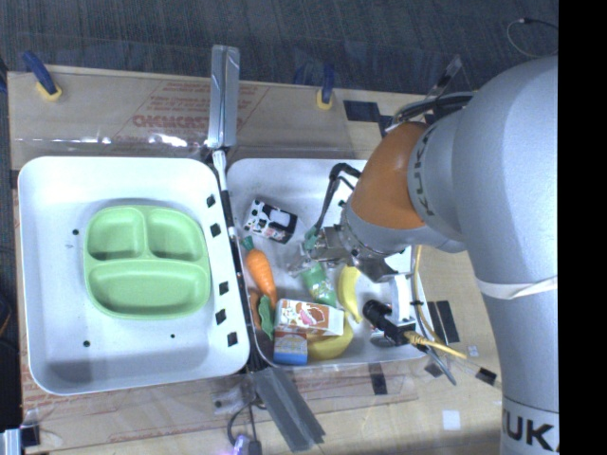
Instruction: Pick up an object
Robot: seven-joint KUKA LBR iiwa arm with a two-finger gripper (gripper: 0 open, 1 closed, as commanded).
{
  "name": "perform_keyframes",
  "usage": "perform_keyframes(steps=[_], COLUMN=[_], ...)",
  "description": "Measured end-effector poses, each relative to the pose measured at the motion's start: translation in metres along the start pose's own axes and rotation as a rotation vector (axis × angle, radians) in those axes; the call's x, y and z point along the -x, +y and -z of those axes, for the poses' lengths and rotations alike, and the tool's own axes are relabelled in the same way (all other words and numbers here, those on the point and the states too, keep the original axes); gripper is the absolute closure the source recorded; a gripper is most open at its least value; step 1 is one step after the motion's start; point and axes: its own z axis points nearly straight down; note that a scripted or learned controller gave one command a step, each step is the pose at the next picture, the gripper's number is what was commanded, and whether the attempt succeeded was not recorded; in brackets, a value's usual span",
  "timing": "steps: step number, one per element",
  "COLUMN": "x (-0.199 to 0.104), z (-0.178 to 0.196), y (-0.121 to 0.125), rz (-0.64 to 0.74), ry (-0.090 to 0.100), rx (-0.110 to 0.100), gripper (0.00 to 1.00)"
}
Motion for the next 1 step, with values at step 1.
perform_keyframes(steps=[1], x=[-0.0296], z=[0.1354], y=[0.0697], rz=[-0.047], ry=[0.001], rx=[0.004], gripper=[1.0])
